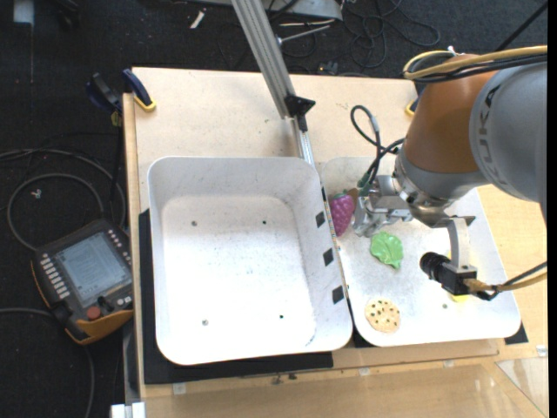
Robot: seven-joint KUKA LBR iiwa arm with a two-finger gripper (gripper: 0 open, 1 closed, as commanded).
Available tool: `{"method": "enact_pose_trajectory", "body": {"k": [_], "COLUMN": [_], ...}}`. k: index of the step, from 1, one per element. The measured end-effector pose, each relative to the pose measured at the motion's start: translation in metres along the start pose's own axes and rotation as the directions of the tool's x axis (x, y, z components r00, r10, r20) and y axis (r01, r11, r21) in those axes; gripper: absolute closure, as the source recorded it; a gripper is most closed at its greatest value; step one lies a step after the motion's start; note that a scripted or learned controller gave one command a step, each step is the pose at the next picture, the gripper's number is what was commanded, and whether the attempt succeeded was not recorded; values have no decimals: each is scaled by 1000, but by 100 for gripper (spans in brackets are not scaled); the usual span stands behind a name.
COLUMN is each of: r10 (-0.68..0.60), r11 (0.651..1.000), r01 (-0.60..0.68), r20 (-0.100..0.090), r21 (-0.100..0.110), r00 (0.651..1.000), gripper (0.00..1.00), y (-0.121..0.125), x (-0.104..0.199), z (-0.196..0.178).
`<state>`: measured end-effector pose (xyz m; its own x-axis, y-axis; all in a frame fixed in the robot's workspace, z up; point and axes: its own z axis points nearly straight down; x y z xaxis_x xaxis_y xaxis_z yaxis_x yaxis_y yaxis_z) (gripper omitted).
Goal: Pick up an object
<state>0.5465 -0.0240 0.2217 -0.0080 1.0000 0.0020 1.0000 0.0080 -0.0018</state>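
Three small objects lie in the right bin (487, 320). A purple grape-like piece (342, 212) rests against the bin's left wall. A green leafy piece (387, 249) lies near the middle. A round tan cookie with dark spots (382, 315) sits by the front edge. My gripper (372, 216) hangs low over the bin between the purple piece and the green piece, under the grey and orange wrist (452, 138). Nothing shows between its fingers.
The left bin (165, 181) stands beside the right one, with a shared divider wall (329, 233) between them. A slanted metal rail (265, 50) runs down to the divider's far end. A black fitting (444, 273) on the arm hangs over the right bin.
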Motion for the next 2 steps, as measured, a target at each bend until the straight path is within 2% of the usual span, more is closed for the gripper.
{"method": "enact_pose_trajectory", "body": {"k": [2], "r10": [0], "r11": [1000], "r01": [0], "r20": [-1], "r21": [-4], "r00": [1000], "gripper": [100], "y": [15], "x": [118], "z": [-13]}}
